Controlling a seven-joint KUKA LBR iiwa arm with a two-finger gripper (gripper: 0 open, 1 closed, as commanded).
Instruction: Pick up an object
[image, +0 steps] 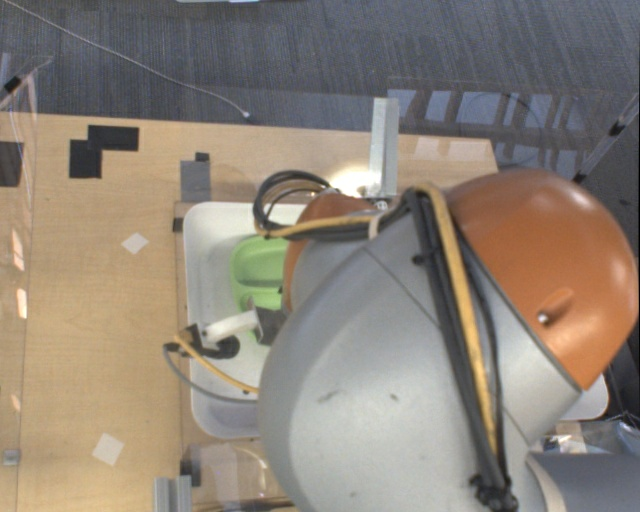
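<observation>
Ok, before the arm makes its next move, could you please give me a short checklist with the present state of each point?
1. Arm is over the white bin: ok.
2. A target is in sight, the green object in the bin: ok.
3. Claw position relative to the green object: cannot tell, the arm covers it.
4. Something held between the claw's tips: cannot tell.
5. Cables clear of the green object: not ok, a black loop lies just above it.

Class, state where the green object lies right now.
The green object lies in the left white bin, toward its far end, right beside the arm that covers much of the bin.
</observation>
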